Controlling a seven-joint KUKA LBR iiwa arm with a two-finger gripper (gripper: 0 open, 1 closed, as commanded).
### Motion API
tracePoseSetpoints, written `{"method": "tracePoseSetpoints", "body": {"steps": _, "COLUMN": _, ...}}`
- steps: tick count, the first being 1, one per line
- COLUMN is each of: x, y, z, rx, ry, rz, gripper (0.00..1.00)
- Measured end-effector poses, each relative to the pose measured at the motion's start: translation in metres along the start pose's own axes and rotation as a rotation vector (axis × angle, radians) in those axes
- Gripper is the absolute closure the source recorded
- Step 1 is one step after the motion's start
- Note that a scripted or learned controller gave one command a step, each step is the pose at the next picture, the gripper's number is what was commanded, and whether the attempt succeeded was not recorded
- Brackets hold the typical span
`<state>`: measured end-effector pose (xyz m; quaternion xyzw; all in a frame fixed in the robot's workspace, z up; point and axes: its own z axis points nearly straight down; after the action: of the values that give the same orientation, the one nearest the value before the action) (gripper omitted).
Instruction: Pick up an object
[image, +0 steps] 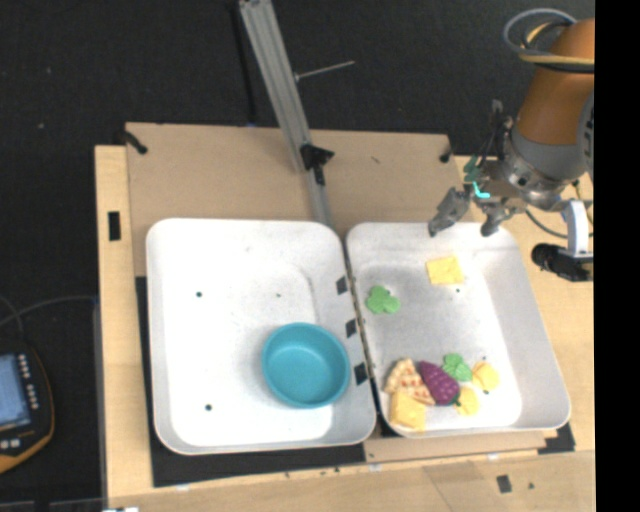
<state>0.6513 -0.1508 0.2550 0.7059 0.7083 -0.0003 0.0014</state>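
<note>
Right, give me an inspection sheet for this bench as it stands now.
Surface: bench bears left bin and right bin, side by side.
Job's things: right bin holds yellow block, green piece, and a heap at the near edge with purple piece.
Clutter: blue bowl in left bin.
Grippers: gripper open, above right bin's far edge, holding nothing.
Cables: dark cable at far left.
Surroundings: handheld pendant; slanted metal pole.
</note>
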Motion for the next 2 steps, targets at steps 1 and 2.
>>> {"method": "tracePoseSetpoints", "body": {"steps": 1, "x": 0.008, "y": 0.0, "z": 0.048, "rx": 0.004, "ry": 0.001, "rz": 0.0, "gripper": 0.0}}
{"method": "tracePoseSetpoints", "body": {"steps": 2, "x": 0.008, "y": -0.001, "z": 0.098, "rx": 0.005, "ry": 0.001, "rz": 0.002, "gripper": 0.0}}
